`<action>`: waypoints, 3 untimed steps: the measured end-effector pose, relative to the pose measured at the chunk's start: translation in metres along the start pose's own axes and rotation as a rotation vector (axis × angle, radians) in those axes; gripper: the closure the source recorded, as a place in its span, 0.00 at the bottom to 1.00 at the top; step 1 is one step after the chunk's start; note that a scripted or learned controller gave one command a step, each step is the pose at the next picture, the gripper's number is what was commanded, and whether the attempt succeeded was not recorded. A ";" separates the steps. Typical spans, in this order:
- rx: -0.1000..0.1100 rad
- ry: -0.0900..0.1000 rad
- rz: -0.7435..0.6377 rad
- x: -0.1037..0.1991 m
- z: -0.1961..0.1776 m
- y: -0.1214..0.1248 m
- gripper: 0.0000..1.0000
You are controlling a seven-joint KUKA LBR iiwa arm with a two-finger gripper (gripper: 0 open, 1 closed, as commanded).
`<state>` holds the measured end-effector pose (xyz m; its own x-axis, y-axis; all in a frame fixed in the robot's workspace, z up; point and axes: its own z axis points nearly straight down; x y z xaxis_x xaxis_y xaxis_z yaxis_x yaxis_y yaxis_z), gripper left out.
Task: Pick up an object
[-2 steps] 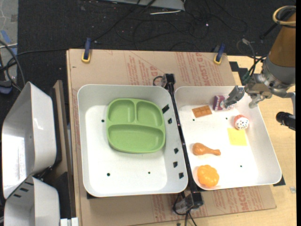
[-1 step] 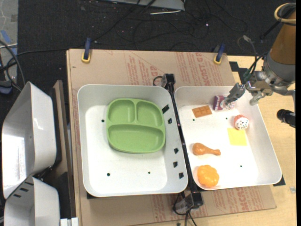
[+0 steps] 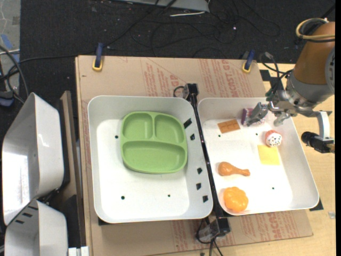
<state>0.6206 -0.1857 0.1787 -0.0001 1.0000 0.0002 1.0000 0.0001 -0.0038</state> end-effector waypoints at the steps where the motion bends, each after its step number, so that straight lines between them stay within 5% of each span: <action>1: 0.000 0.000 0.001 -0.004 0.046 0.004 0.00; 2: -0.002 0.000 0.000 -0.004 0.089 0.004 0.00; 3: -0.006 -0.001 0.000 -0.004 0.075 0.006 1.00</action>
<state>0.6258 -0.1894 0.1034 -0.0004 1.0000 -0.0010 1.0000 0.0004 0.0027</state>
